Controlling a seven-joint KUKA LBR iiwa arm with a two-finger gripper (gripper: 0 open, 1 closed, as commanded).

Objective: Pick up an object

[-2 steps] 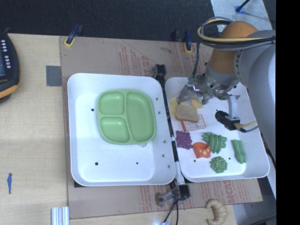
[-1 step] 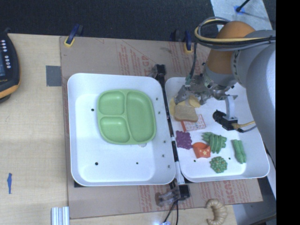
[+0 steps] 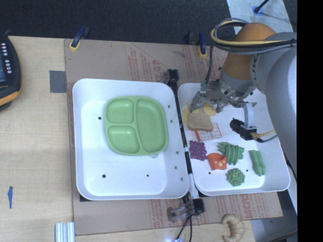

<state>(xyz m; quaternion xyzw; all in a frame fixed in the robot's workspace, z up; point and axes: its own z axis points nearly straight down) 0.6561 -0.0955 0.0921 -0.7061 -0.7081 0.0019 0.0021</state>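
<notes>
The gripper (image 3: 202, 104) hangs low over the far left corner of the right bin (image 3: 272, 185), just above the bread slice (image 3: 201, 121) and the yellow piece (image 3: 196, 108) beside it; I cannot tell how the jaws stand. This looks like the reach-in step: next comes closing on one item and lifting. Red print on the cardboard (image 3: 146, 59) beneath the bins is unreadable.

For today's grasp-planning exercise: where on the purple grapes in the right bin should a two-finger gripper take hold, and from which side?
Probably from straight above, closing across the middle of the purple grapes. The bunch lies flat and lumpy on the right bin, close to its left wall, so a sideways approach looks blocked. The tomato sits just to its right, so set the fingers along the near-far line.
</notes>
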